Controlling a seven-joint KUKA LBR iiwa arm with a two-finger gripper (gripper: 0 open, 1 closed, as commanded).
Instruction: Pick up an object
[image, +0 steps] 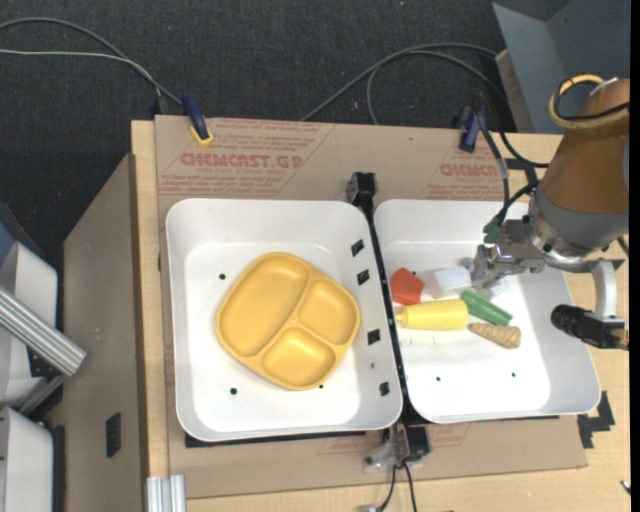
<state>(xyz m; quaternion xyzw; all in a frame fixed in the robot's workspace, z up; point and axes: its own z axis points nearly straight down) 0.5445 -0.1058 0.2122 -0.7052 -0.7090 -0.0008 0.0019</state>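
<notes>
The right bin (520, 395) holds a small cluster: an orange-red piece (406, 287), a yellow cylinder (434, 316), a green piece (487, 307), a tan ridged cone (497, 334) and a pale white item (449, 279). My gripper (492, 271) hangs over the upper middle of this bin, just above the green piece and right of the white item. Nothing is visibly held.
The left bin (190, 300) carries a yellow three-compartment plate (288, 320). A black divider with clips (375, 300) runs between the bins. Cables and blue clamps (197, 125) lie along the cardboard at the back.
</notes>
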